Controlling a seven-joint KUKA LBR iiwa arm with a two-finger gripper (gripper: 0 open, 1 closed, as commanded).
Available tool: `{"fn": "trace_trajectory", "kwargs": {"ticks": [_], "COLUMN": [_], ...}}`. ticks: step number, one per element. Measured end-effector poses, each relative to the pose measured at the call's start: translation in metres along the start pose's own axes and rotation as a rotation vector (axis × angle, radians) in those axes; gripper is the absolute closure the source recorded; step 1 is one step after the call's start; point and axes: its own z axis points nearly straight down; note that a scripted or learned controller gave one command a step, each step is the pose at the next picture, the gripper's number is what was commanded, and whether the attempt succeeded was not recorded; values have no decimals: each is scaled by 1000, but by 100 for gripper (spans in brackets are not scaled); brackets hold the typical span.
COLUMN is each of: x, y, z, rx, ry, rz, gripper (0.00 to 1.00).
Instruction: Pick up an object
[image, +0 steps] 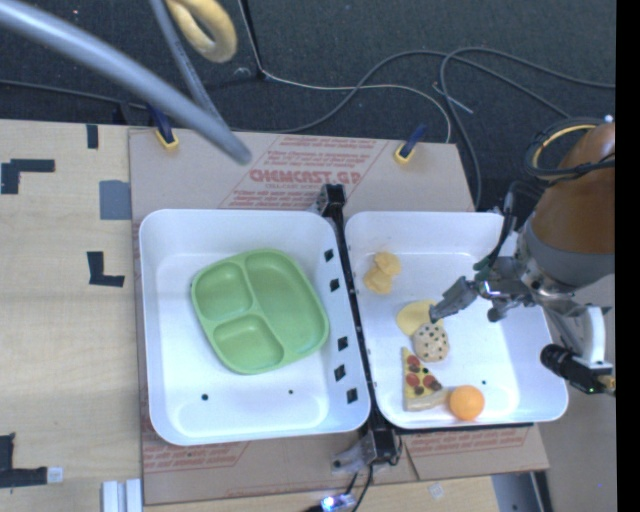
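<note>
Down in the right shallow white plastic bin (520, 330), the dark two-finger gripper (437, 316) hangs just above a round speckled cookie (432, 344). Whether its claw is apart or together, I cannot tell. A smooth orange ball (466, 402) sits beside a pizza-slice toy (420, 381).

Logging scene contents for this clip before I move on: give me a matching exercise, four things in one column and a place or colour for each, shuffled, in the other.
Things:
1. divided plate
2. ball
3. pizza slice
4. gripper

Descriptions:
A. orange, near the front edge of the right bin
B. light green, alone in the left bin
C. above the speckled cookie and the pale yellow piece
D. triangular, with red toppings, just left of the ball

Pairs: 1-B, 2-A, 3-D, 4-C
</note>
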Motion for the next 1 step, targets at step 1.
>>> {"fn": "trace_trajectory", "kwargs": {"ticks": [1], "x": [-4], "y": [2], "z": [63], "rx": [3], "ry": [1], "rz": [0], "gripper": [0]}}
